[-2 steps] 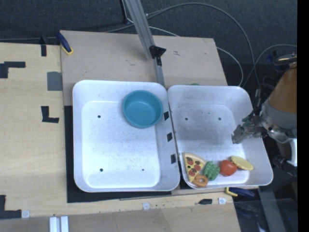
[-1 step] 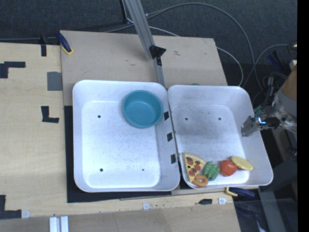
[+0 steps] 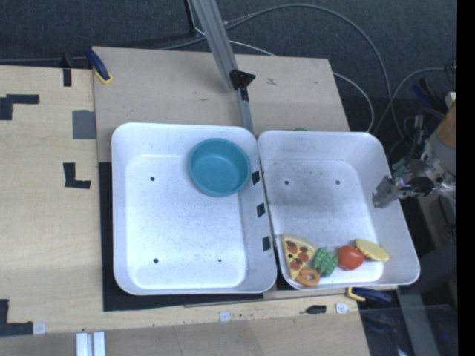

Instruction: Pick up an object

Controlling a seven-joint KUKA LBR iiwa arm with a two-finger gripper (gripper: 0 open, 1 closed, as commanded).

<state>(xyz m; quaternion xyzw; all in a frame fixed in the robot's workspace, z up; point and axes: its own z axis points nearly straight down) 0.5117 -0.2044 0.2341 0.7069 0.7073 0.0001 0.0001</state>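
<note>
The yellow toy [image 3: 372, 250] is the object lying closest to the pincer [image 3: 385, 193], at the near right corner of the right bin [image 3: 312, 199]. The pincer sits at that bin's right edge, about halfway along it, with its dark tip over the rim and pointing inward. At this angle it is too small and dim to tell whether it is open or closed, and nothing can be made out in its grip. Behind it the grey arm [image 3: 438, 170] runs off to the right, with a bit of orange [image 3: 448, 127] showing above the wrist.

The other small toys lie in a row along the right bin's near edge. A red tomato [image 3: 350, 257] touches the yellow toy's left side. Further left is a green piece [image 3: 323, 261], then a pizza slice [image 3: 296, 252] at the near left corner. An orange ring [image 3: 309, 277] lies just in front of the slice and the green piece, against the near wall.

The left bin [image 3: 185, 236] touches the right bin along their shared edge. It holds a blue bowl [image 3: 218, 167], upright, in its far right corner.

Beyond the bins, a slanted metal pole [image 3: 214, 28] comes down to the bench [image 3: 297, 95] at the far end of the seam between the bins. Grey cables [image 3: 369, 47] loop over the dark floor to the right.
</note>
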